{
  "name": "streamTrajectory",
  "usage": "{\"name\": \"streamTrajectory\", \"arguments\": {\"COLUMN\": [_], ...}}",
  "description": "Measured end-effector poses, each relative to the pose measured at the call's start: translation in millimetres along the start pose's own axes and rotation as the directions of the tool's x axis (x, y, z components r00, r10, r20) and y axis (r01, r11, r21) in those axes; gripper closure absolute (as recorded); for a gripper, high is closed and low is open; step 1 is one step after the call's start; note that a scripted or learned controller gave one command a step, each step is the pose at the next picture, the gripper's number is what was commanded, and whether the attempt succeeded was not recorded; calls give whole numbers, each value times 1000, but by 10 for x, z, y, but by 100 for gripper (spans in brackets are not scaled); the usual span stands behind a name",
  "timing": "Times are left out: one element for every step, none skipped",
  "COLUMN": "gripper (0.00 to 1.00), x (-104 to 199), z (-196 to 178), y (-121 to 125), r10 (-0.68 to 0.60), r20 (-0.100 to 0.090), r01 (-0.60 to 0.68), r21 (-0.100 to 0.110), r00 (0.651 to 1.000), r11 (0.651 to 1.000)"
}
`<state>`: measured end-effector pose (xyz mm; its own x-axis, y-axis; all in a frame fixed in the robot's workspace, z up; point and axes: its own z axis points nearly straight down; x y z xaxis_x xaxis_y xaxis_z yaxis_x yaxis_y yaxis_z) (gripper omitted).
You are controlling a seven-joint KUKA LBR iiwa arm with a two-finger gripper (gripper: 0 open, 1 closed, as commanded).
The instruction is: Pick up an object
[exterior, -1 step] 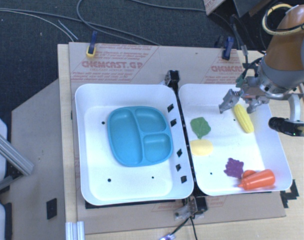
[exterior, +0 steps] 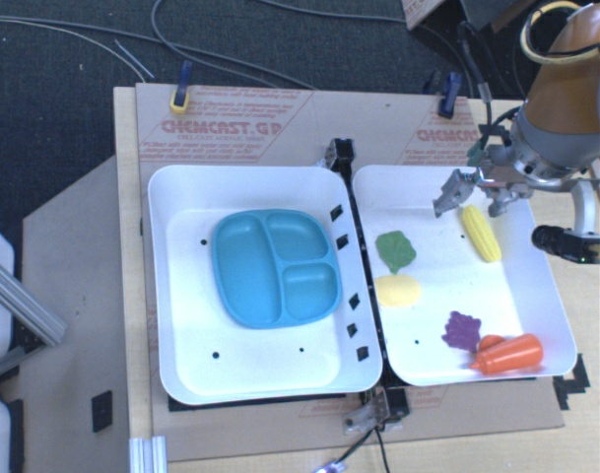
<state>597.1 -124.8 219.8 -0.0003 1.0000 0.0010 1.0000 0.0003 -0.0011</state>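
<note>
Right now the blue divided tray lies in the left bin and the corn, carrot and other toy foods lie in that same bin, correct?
Not quite. The blue divided tray does lie in the left bin, but the camera view shows the corn, carrot and other toy foods in the right bin.

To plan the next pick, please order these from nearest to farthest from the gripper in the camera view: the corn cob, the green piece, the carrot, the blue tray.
From the gripper:
1. Corn cob, right bin, just below it.
2. Green piece, right bin, near the divider.
3. Carrot, right bin, front corner.
4. Blue tray, left bin.
</note>
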Motion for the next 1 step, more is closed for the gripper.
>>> {"name": "streamTrajectory", "arguments": {"gripper": [0], "x": [41], "z": [609], "y": [48], "r10": [-1], "r20": [-1], "r01": [1], "r21": [5], "r00": [1000], "r11": [1000]}}
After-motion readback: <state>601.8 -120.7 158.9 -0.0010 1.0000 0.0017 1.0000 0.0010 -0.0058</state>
